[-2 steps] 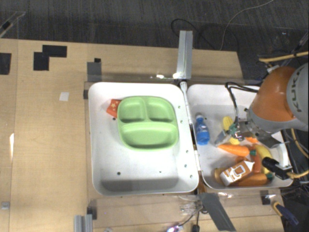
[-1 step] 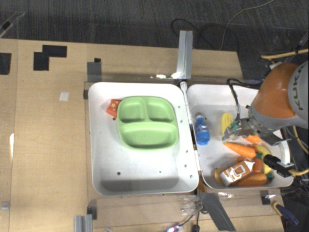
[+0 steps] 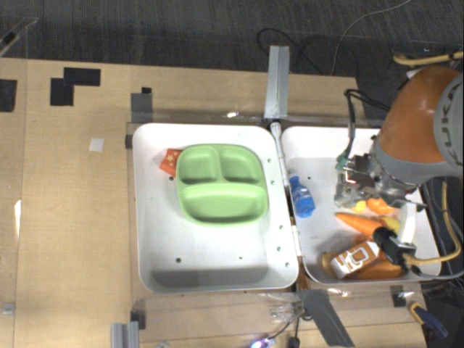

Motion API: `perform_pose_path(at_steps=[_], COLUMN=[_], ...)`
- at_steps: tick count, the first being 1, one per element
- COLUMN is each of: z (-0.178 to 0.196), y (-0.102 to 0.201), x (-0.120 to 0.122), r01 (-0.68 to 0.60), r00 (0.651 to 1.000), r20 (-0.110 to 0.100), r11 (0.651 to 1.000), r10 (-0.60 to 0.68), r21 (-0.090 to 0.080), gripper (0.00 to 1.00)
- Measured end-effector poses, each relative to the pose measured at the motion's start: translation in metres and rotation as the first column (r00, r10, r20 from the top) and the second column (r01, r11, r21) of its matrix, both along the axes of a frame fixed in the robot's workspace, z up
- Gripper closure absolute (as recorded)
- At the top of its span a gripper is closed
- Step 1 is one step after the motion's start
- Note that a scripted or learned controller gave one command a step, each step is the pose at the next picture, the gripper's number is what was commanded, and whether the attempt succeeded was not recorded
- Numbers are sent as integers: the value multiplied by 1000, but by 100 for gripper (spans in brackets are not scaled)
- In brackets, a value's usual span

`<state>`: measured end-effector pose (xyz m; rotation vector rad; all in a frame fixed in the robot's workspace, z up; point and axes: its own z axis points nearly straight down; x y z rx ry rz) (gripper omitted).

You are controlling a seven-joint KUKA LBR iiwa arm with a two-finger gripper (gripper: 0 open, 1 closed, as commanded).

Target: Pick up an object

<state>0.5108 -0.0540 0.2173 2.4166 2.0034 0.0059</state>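
Note:
My gripper [image 3: 346, 187] hangs low over the right bin [image 3: 319, 151], near its middle, below the grey wrist and the orange band. Just right of it and toward the front lie an orange carrot-like piece [image 3: 365, 225] and a smaller orange and yellow piece [image 3: 377, 206]. A brown bottle with a white label [image 3: 361, 261] lies on its side at the bin's front wall. A blue bottle [image 3: 301, 198] lies against the bin's left wall, a short way left of the gripper. Nothing shows between the gripper and these things.
The left bin [image 3: 156, 252] holds a green divided plate [image 3: 221, 182] with a small red piece [image 3: 170, 163] at its upper left corner. A metal post [image 3: 277, 85] stands behind the ridge between the bins. Cables run along the bench's right side.

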Motion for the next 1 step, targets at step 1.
perform_pose_path(at_steps=[1], z=[0], y=[0], x=[0], r01=[0], r00=[1000], r20=[0], r11=[1000], r10=[0], r21=[0], gripper=[0])
